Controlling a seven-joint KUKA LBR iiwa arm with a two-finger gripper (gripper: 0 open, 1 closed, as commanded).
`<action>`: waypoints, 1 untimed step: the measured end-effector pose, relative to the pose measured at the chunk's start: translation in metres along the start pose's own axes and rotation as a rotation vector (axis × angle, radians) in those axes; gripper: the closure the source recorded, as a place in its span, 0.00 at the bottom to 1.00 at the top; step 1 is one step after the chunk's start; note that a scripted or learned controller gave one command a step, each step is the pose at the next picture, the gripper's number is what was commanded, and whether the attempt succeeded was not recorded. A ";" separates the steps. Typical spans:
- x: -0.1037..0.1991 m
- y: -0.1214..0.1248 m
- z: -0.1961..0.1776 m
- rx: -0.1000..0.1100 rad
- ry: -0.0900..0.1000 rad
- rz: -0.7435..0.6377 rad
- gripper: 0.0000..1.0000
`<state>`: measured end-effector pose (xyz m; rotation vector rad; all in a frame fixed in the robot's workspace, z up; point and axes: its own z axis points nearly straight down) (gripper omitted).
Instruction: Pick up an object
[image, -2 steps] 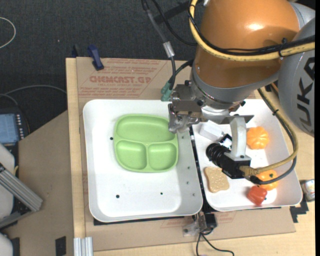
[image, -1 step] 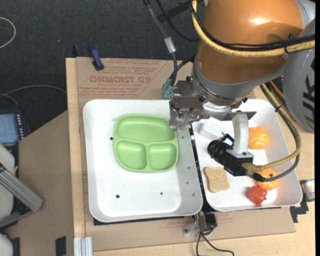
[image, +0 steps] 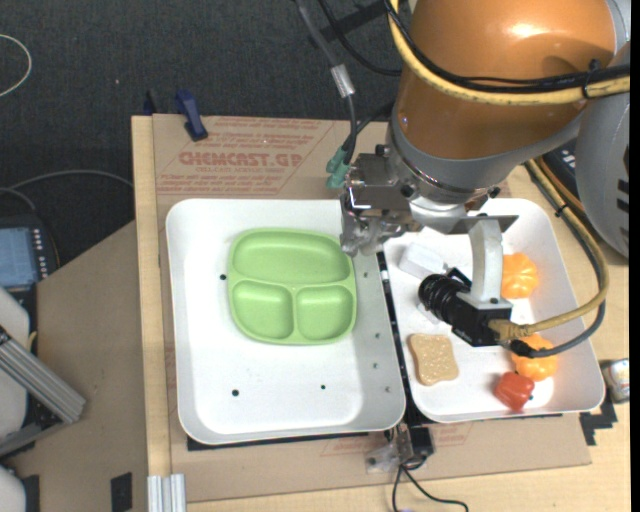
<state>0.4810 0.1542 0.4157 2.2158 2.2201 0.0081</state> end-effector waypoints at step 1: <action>0.001 0.001 -0.010 -0.002 0.000 0.000 1.00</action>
